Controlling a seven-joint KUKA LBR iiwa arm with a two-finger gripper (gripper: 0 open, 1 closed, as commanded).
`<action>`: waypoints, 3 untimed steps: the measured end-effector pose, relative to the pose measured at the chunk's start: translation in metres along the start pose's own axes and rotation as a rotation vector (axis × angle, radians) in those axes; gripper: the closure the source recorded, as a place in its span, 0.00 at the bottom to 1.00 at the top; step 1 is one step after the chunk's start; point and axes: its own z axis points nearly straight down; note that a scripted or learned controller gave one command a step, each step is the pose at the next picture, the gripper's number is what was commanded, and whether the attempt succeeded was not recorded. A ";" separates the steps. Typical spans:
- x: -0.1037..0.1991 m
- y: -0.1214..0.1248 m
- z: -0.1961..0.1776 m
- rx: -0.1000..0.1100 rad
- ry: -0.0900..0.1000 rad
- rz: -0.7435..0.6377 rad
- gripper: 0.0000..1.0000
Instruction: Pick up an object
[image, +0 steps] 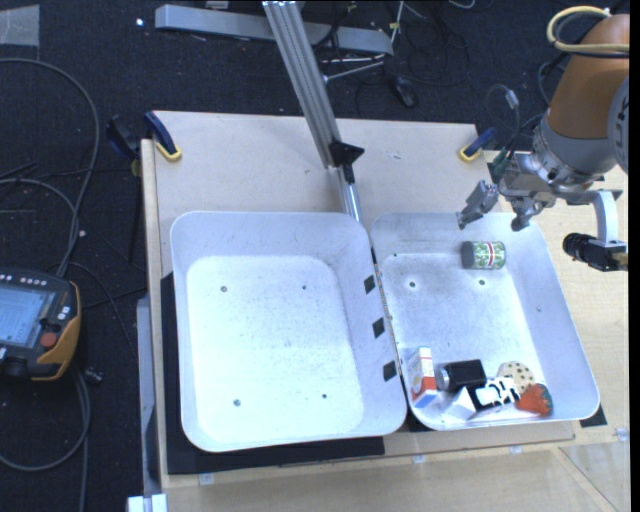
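Now the gripper (500, 212) hovers with fingers spread apart, just above the small can (484, 255). It seems the approach step. Next it must descend over the can.

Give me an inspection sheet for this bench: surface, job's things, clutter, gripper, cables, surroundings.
Surface: pale bench top bearing a left bin and a right bin, side by side.
Job's things: small can lying on its side near the right bin's far end; a pile at its near end with a red-and-white carton, a black block, a cookie and a strawberry.
Clutter: nothing seen.
Gripper: gripper open, above the can, holding nothing.
Cables: black cables on the floor at left.
Surroundings: handheld controller on the floor; slanted metal pole; yellow clamps at the bench's far corners.
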 end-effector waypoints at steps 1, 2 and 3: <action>-0.045 -0.003 0.001 0.000 -0.001 0.003 0.00; -0.034 -0.079 0.110 0.010 0.003 0.002 0.00; 0.059 -0.118 0.142 -0.004 0.000 -0.002 0.00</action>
